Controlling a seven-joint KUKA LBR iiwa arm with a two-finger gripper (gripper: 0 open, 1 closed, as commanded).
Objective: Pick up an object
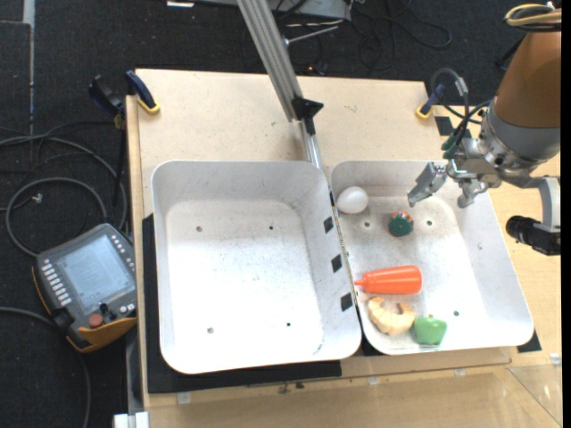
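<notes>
Camera view, my read: desk (232, 105) carries left bin (178, 239) and right bin (486, 266). End effector (446, 185) hovers over right bin's far edge, spread apart, nothing between fingers. Below it in right bin: orange bottle (391, 280), beige ring (391, 314), white egg (351, 201), green apple (430, 330), small green-red toy (401, 224).

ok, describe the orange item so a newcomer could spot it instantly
Look in the right-hand white bin, the one nearer the arm. Along its left wall, about halfway down, lies the orange bottle on its side, its cap pointing left. It is the only long orange thing there; the beige ring-shaped piece just below it is pale and round.
</notes>
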